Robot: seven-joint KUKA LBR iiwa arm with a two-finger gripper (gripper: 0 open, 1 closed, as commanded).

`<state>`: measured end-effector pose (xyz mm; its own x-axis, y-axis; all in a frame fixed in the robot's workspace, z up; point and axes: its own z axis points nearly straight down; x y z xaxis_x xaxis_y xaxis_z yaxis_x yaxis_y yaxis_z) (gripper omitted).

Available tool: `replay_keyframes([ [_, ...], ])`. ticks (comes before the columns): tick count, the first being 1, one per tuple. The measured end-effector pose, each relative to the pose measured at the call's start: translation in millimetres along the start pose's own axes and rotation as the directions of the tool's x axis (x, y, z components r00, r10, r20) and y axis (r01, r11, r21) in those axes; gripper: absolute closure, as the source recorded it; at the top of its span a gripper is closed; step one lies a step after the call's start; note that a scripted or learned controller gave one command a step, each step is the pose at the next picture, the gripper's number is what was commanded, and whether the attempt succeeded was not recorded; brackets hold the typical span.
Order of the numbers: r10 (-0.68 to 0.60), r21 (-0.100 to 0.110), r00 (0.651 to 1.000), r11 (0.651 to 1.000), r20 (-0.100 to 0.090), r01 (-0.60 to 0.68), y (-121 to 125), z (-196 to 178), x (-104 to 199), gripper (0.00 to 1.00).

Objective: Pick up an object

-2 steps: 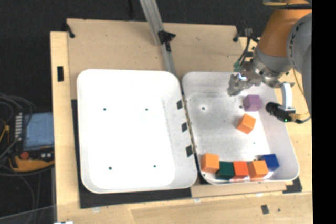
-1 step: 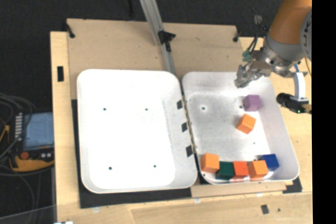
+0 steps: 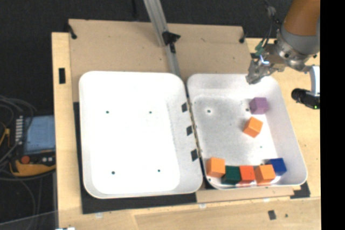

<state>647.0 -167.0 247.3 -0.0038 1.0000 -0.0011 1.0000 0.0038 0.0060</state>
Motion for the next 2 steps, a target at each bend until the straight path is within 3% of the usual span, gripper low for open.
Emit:
replay_keyframes([
  [2, -0.004, 0.003, 1.000, 1.000, -0.002, 0.004, 4, 2, 110, 1.00],
])
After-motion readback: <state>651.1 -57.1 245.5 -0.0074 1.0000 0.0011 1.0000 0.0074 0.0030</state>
